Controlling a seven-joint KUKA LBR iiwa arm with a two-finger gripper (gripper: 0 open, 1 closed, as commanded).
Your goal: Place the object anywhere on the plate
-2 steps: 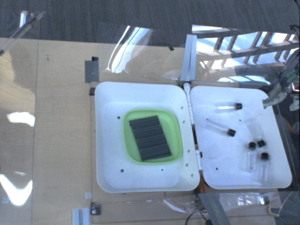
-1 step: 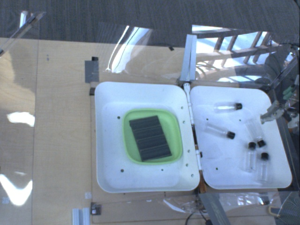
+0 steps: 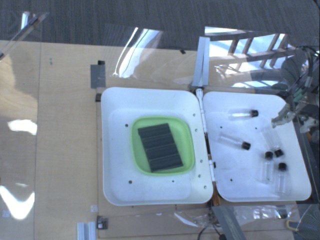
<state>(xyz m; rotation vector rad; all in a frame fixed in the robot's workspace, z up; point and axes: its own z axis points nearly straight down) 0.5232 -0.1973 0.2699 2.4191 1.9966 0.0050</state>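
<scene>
While the green plate [image 3: 162, 146] is sitting in the left bin [image 3: 150, 149], the gripper [image 3: 281, 118] is hovering at the right bin's [image 3: 252, 149] far edge; clear vials [image 3: 235, 142] are lying leftward, below it, long axes mixed.

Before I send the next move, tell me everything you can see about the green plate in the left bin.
The green plate is a lime-green, rounded-square dish with a raised rim, plastic by its look. It lies flat near the middle of the left bin, resting on the bin's white floor. A dark grey ribbed rectangular block lies on it, turned slightly off square, covering most of its centre, with green showing all round it. The clear vials with black caps all lie in the right bin, apart from the plate.
</scene>
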